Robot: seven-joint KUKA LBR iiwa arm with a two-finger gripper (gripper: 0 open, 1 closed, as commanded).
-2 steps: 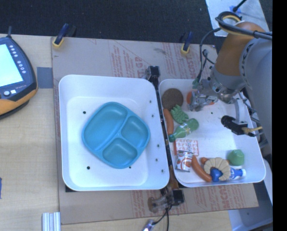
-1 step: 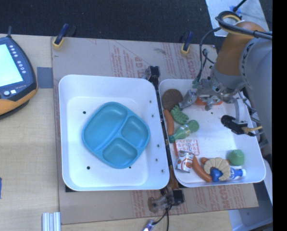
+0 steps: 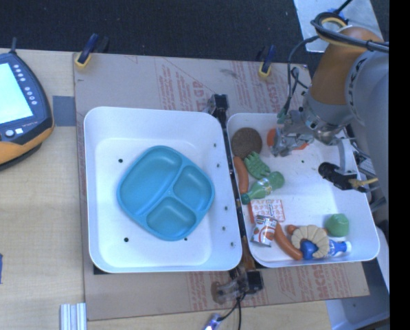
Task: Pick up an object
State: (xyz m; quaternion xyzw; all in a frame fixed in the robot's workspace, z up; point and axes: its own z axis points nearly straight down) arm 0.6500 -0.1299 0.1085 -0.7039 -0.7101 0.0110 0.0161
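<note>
Two white bins are seen, the gripper (image 3: 285, 145) lowered beside a brown disc (image 3: 246, 141), its state indiscernible.

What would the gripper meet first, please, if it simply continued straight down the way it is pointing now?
Probably the bare floor of the right-hand shallow white bin near its top edge. The gripper hangs there, with the round brown disc just beside it on the camera view's left. Depth is unclear, so it might clip that disc.

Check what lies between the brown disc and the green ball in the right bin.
In the camera view, bare white bin floor separates the brown disc from the green ball.
</note>
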